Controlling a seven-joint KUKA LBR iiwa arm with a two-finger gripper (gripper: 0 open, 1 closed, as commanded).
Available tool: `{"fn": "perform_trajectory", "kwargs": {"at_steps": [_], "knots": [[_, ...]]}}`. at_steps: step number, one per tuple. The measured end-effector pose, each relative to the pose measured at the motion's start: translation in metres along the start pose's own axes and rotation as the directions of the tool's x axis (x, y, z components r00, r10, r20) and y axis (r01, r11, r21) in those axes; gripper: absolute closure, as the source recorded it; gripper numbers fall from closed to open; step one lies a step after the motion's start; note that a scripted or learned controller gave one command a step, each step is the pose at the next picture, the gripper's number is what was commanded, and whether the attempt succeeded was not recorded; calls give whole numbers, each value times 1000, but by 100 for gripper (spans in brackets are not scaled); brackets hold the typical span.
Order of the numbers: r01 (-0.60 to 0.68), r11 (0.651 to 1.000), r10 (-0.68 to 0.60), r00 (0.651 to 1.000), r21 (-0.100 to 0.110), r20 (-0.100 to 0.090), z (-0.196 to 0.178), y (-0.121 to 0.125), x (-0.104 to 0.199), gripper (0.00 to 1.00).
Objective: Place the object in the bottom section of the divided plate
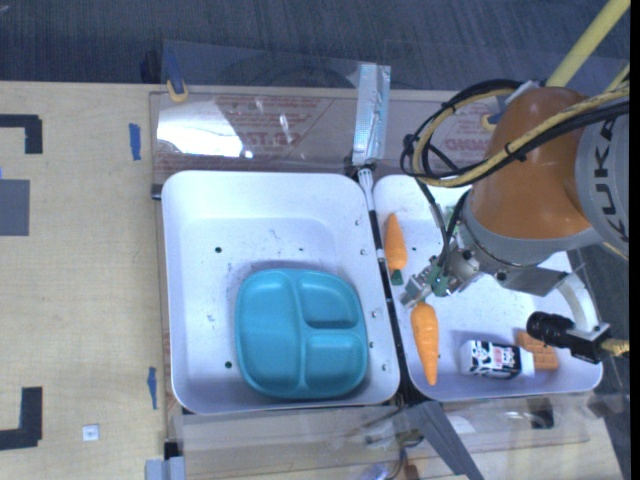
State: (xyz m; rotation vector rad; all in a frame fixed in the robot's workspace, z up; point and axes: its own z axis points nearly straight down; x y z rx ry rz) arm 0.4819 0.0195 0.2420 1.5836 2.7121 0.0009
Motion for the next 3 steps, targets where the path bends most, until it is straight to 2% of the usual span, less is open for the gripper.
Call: {"fn": "perform_trajectory", "kwargs": {"at_steps": [1, 2, 3], "knots": [[323, 947, -323, 947, 5, -6, 37, 39, 73, 100], [397, 918, -397, 918, 4, -4, 91, 109, 98, 100], [396, 918, -396, 918, 1, -1, 89, 110, 97, 0]]}}
